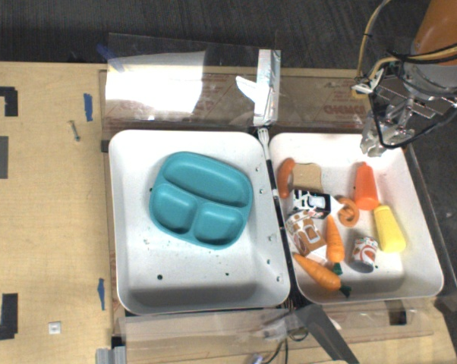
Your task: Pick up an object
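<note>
The two white bins sit side by side on the bench. The left bin (130,264) has a big blue tray (200,198) with three hollows in it. The right bin (422,268) has the small toys, all lying on its floor — two carrots (317,271), a yellow piece (389,228), an orange piece (365,186), a tan block (307,177) and some little printed packs (307,231).

The grey arm (433,44) comes in at the top right. Its gripper (374,144) hangs over the back right corner of the right bin, near the orange piece but not on it.

I think the job is at its start. Nothing is lifted, no toy is between the claw's tips, and every toy rests in the bin. What is left is the whole pick: go down, pinch one toy, lift it.

Some things are hard to see. The claw is small and tangled with wires, so I cannot tell if it is spread or pressed together. The arm is cut off by the picture's edge — just its wrist end is in sight.
</note>
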{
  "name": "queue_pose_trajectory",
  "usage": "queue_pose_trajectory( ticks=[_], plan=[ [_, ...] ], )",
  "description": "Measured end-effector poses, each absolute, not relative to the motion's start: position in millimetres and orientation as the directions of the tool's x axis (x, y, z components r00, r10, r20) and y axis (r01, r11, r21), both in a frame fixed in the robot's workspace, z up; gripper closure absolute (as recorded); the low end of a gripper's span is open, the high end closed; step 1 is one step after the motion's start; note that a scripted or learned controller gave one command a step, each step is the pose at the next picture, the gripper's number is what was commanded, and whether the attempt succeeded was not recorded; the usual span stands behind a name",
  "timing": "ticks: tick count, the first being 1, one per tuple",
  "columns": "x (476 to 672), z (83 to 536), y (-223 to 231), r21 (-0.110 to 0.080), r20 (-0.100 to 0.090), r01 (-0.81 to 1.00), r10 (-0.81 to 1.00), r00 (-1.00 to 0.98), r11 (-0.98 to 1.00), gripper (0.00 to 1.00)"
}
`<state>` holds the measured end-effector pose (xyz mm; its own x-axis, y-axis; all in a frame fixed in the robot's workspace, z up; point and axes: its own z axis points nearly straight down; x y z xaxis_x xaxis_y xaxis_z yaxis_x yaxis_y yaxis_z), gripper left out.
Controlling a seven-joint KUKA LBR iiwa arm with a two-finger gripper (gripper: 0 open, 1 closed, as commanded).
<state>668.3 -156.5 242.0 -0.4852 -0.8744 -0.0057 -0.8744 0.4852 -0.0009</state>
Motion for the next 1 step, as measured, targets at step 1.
queue_pose_trajectory(
  ticks=[1],
  plan=[
    [668.5,289.1,-202.3,-0.012,-0.004,-0.946,-0.946,-0.325,0.325,1.00]
  ],
)
